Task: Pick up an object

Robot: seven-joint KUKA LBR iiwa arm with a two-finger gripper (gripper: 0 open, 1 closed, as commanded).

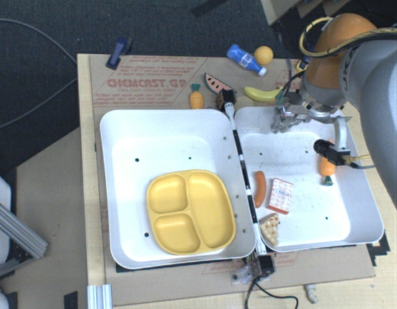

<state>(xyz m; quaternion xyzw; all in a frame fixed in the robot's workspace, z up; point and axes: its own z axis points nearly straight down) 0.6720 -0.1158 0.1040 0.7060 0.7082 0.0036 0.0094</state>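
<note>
at the near edge of the surface (57, 172), the left bin (121, 140) carries a yellow divided plate (189, 211). in the right bin (353, 205), nearest the front rim, lies a cracker-like piece (269, 227), then a small red-and-white packet (280, 195) with an orange sausage (259, 188) just beside it along the divider. farther back and to the right sits a toy carrot (327, 167), touching a dark fitting on the arm. the gripper (290, 118) hangs over the bin's far left corner; whether its fingers are wide or narrow cannot be told, and nothing shows between them. beyond the bins lie a banana (263, 94), a watermelon slice (216, 82), a small orange toy (196, 99), a blue bottle (245, 59) and a yellow ball (263, 55).

the sausage looks the likeliest pick: probably light, smooth plastic and a little slippery, best taken across its narrow middle, though the divider crowds one side.
</note>
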